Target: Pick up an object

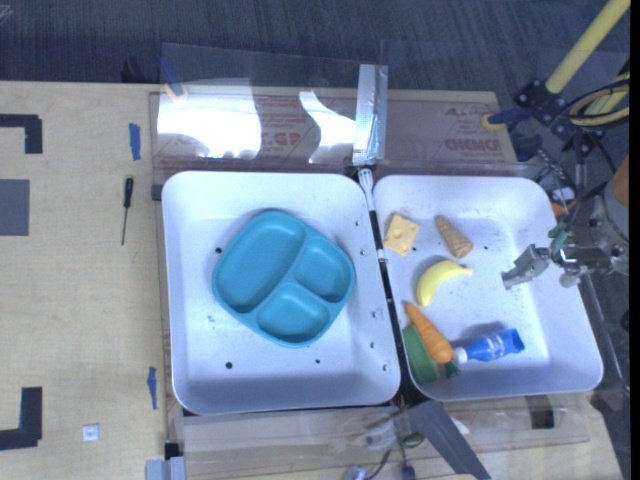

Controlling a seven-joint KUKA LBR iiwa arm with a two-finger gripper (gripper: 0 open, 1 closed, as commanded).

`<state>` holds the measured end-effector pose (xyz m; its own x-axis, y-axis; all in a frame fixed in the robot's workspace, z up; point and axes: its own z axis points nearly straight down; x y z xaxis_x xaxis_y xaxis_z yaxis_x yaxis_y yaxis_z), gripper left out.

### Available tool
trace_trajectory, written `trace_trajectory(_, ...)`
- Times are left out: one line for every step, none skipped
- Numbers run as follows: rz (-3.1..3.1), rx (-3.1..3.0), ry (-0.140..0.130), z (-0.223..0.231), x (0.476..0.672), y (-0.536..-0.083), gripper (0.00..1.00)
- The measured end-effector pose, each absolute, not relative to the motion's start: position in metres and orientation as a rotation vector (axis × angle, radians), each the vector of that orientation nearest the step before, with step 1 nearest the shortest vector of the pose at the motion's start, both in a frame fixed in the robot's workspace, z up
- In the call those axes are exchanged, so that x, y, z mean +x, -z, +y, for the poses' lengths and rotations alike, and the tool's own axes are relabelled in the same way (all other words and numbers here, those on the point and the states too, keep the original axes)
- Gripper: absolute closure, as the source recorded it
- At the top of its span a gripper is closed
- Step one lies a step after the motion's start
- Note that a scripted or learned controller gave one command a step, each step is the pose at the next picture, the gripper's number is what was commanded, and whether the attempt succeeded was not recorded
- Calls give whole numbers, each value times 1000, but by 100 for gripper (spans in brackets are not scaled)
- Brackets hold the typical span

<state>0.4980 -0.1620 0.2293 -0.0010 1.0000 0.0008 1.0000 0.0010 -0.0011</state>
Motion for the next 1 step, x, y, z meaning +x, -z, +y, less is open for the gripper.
trace_trajectory(-2248, -2199, 4, -140, 544, -262, 0)
